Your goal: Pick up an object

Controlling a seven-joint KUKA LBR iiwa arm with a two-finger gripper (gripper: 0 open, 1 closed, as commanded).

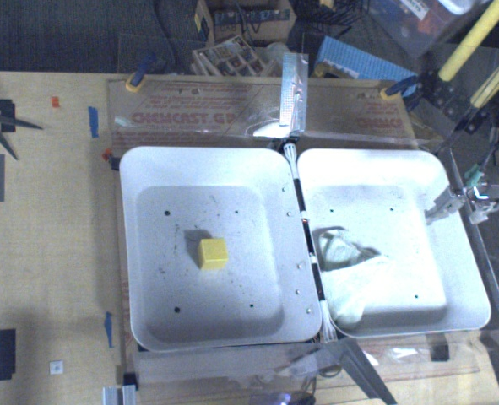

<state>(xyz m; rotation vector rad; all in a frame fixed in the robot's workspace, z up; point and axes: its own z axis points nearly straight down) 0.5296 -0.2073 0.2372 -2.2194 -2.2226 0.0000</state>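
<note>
Crumpled clear plastic point(342, 250) by the right bin's point(462, 309) left wall, yellow block point(214, 253) mid left bin point(144, 310)

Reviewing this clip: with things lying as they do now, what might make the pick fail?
The small yellow cube sits alone in the middle of the left white bin, so a slightly off-centre descent may push it across the smooth floor rather than catch it. The crumpled clear plastic piece in the right white bin lies close to the divider between the bins; it looks thin and hard to make out, so a grasp there may slip or hit the wall.
</note>
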